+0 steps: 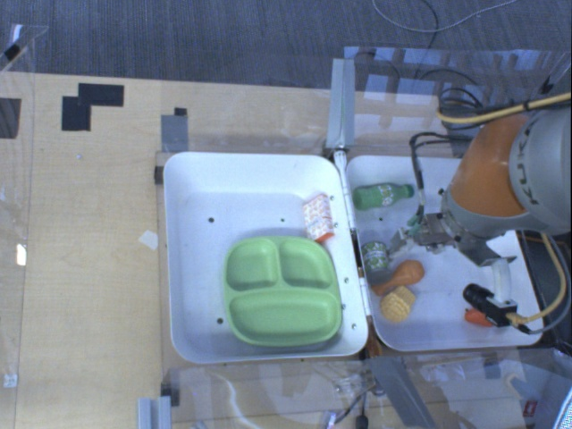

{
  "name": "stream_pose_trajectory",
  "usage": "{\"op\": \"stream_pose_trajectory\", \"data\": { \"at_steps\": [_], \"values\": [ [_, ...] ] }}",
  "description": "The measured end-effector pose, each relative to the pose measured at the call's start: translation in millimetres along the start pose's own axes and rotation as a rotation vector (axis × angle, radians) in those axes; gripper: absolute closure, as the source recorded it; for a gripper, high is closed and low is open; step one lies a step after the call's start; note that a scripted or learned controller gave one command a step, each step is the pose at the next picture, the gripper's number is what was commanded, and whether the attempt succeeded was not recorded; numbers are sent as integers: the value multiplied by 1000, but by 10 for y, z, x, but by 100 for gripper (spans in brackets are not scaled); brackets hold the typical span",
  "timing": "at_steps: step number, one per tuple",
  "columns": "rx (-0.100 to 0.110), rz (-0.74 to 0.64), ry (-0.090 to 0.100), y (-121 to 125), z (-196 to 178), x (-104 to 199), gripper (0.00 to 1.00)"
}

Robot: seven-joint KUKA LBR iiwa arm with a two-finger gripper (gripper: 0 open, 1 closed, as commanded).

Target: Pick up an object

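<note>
Green moulded tray [282,290], three compartments — left bin [197,204]; end effector [414,234] in right bin [447,322] — grip unclear.

We get free floor in the left bin [204,206] along its far and left sides. The green divided plate [282,290] takes up the near half, and a small red-and-white packet [316,216] sits by the right wall, just beside the plate's far edge. The right bin [438,322] is crowded on its left: a green bottle [382,194] at the far end, then a small can [375,256], an orange-brown piece [399,275] and yellow corn [398,305] bunched by the dividing wall. The arm [500,172] overhangs the right side, with the gripper [420,233] near the can. We see bare floor right of the corn.
</note>
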State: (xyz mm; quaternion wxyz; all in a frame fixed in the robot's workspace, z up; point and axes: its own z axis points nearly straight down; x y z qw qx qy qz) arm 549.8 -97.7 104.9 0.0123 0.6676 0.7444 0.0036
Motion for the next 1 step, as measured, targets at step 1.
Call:
{"op": "stream_pose_trajectory", "data": {
  "at_steps": [1],
  "values": [
    [-4,-132,-1,-430,111,30,0]
  ]
}}
